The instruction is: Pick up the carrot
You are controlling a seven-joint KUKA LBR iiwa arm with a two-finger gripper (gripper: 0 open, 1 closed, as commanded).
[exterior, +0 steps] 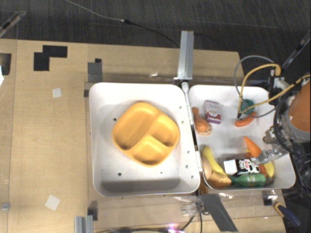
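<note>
The arm [296,115] comes in at the right edge of the frame over the right-hand bin [228,90]. Its gripper [268,154] is low at the bin's right side, among the crowded items of the lower right. The view is too small and cluttered there to tell whether the gripper is released or clenched, and nothing can be seen held in it. The carrot [244,122], a short orange body with a green top pointing toward the upper right, lies on bare bin floor in the upper right part of that bin. It sits apart from the gripper and under the looping yellow cable [260,72]. Just beside the gripper, to its left, lies an orange tapered piece [251,146]; whether it is a second carrot cannot be told. Below it are a black, white and red packet [245,165], a green bottle-like item [250,179] and a banana [212,159]. A small purple and white carton [212,111] stands farther left, and the yellow divided plate [146,132] sits in the left-hand bin [97,130]. By the look of it the step in hand is the approach, with the grasp not yet made. The next move likely calls for shifting toward the frame's top to centre over the green-topped carrot, aligning across its narrow body, and descending without snagging the cable.
</note>
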